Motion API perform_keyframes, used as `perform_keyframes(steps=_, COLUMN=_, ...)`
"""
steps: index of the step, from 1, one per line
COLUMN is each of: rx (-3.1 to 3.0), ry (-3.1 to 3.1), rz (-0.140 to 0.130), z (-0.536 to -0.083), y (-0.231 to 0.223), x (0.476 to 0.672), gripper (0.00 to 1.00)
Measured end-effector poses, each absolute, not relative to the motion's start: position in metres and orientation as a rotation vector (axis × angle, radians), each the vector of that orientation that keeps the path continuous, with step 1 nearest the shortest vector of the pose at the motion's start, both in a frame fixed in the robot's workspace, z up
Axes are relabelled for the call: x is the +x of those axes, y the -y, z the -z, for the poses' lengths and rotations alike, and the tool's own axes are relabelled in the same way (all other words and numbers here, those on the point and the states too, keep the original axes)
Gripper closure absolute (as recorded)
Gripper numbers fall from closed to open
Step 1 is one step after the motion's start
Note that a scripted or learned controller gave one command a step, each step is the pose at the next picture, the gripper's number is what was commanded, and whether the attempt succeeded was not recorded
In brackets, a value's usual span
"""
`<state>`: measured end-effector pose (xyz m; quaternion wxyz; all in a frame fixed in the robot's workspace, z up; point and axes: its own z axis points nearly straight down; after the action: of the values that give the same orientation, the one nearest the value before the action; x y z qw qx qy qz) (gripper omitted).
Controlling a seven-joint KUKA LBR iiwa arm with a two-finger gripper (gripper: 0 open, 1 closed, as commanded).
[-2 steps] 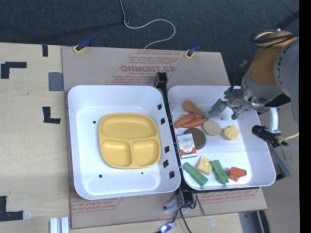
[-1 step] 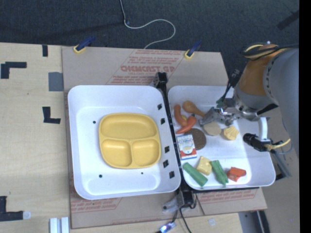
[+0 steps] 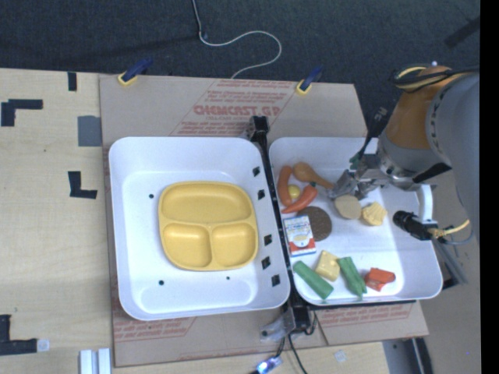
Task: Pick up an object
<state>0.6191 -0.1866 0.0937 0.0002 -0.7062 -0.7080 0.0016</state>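
**Robot arm reaches into crowded right bin**

At the near edge of the right bin (image 3: 421,283), a row of toy foods lines the front wall: a green piece (image 3: 312,279), a yellow wedge (image 3: 327,266), a second green piece (image 3: 352,276) and a red-orange piece (image 3: 380,278). Behind them lie a small red-and-white packet (image 3: 299,234) touching a dark brown round piece (image 3: 319,223), with an orange-red strip (image 3: 299,200) and a tan drumstick shape (image 3: 310,175) farther back. The grey arm (image 3: 437,131), orange band above its wrist, comes in from the right, its gripper (image 3: 348,185) low over the bin's middle, just above a pale round object (image 3: 348,206) that sits beside a yellow lump (image 3: 373,213). Whether the jaws are apart or together cannot be told from this angle, and nothing is seen between them. The left bin (image 3: 132,170) holds a yellow divided tray (image 3: 208,224) lying flat at its centre.
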Motion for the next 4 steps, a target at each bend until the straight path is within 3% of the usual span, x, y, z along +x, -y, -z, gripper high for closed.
perform_keyframes(steps=2, rx=-2.221, ry=2.225, rz=0.002, z=-0.216, y=0.187, x=0.623, gripper=1.00)
perform_keyframes(steps=3, rx=-2.219, ry=2.222, rz=-0.001, z=-0.224, y=0.186, x=0.623, gripper=1.00)
perform_keyframes(steps=4, rx=-2.214, ry=2.221, rz=-0.004, z=-0.212, y=0.144, x=0.593, gripper=1.00)
